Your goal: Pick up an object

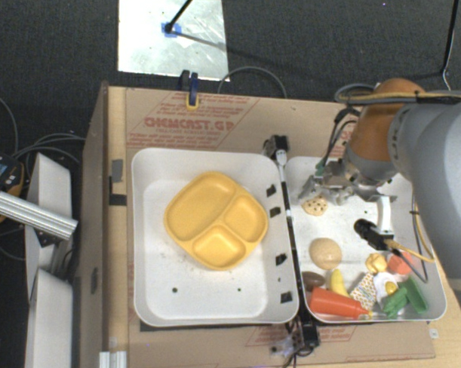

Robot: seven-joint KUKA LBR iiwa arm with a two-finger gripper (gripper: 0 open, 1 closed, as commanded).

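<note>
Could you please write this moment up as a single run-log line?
gripper: low in right bin, above cookie | held: nothing seen | left bin: yellow divided plate

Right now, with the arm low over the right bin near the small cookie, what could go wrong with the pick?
1. The gripper sits close to the right white bin's back wall, so it may scrape it.
2. The small speckled cookie lies flat and thin; the grasp may slip off it.
3. The orange carrot, yellow banana and green toy are crowded; a sweep there could push neighbours.

A robotics lab: 2 white bins [149, 237] on a cardboard-topped bench [210, 118], loose cables [257, 73].
</note>
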